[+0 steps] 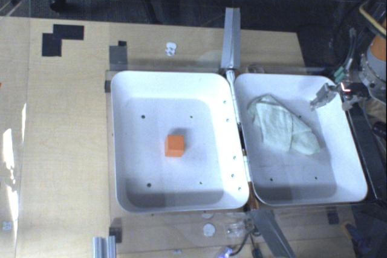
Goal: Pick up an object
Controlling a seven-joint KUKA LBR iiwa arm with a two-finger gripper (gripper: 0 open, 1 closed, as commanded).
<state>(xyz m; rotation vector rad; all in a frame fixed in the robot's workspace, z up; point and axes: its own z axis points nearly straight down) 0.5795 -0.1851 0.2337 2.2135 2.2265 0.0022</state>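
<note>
A small orange cube (175, 145) lies near the middle of the left white bin (127, 130). In the right bin (344, 172) a crumpled white cloth (281, 125) rests toward the upper left. My gripper (334, 96) hangs over the right bin's upper right corner, to the right of the cloth and apart from it. It is open, with nothing between its fingers.
A grey metal post (231, 39) stands at the back between the two bins. The arm (375, 63) comes in over the bench's right edge. Black tape marks (60, 38) lie on the wooden bench at the back left.
</note>
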